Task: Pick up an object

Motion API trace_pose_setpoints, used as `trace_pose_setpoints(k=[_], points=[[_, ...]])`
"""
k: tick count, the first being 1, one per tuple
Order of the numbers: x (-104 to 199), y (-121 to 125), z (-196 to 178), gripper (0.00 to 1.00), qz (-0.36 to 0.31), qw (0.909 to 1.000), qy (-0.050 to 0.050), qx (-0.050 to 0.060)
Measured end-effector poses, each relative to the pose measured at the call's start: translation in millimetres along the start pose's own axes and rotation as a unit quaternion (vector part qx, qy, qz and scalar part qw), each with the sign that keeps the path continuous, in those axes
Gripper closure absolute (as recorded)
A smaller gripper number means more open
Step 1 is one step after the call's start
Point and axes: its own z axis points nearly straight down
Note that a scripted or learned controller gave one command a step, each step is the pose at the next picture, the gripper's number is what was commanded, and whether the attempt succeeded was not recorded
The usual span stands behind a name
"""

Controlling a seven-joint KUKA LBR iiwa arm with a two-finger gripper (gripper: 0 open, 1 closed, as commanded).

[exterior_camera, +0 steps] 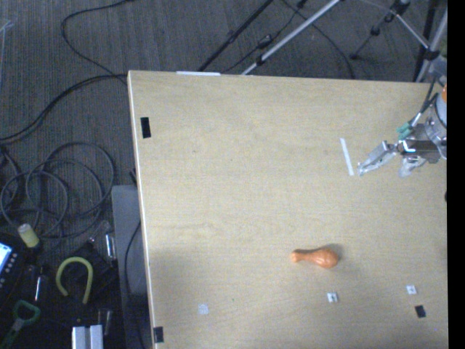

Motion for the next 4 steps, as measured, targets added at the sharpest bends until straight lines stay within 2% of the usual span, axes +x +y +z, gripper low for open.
trace_pose_setpoints(k=[1, 2, 3, 4], points=[[7, 73, 143, 0.00, -0.004, 1.0000, -0.001, 0.000], [21, 126, 199, 0.00, -0.045, 0.9990, -0.002, 0.000], [-11, 126, 155, 0.00, -0.064, 0.9979, -0.002, -0.001], [-8, 127, 198, 0.00, -0.158, 0.9874, -0.002, 0.000]])
